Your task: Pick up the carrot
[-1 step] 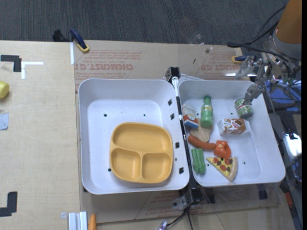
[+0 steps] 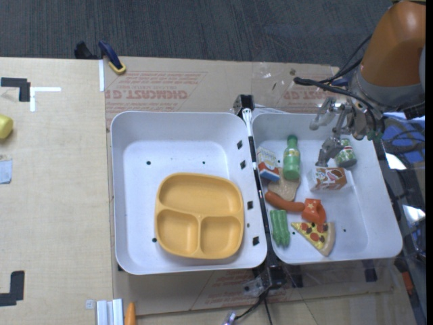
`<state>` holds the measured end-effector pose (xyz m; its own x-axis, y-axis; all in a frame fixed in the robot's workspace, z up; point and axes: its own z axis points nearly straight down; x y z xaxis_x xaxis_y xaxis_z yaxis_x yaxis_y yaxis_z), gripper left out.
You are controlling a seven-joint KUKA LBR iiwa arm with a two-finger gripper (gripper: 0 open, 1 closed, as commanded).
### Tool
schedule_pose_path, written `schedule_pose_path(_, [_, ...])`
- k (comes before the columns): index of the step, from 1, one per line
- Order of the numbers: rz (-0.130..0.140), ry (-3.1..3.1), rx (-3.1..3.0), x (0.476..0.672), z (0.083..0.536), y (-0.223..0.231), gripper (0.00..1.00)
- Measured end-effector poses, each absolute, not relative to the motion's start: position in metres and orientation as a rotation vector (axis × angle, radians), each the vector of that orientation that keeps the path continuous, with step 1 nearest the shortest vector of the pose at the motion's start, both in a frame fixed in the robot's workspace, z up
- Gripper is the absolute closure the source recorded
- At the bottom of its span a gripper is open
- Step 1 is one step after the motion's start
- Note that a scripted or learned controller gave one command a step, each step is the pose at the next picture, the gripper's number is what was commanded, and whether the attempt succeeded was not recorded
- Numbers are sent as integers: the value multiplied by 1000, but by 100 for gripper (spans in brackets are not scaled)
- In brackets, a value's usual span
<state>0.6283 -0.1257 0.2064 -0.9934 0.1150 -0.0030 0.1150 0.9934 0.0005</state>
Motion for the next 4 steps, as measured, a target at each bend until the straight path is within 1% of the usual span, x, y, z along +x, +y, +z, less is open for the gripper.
schedule_pose_path(1, [1,3130,225,584,192,-64,0])
schedule_pose_path(2, [1,3132,197,575,192,-2,0])
schedule_pose_path(3, [0,3114,406,535,192,52,0])
schedule_pose_path(4, [1,3133,205,519,99,115,0])
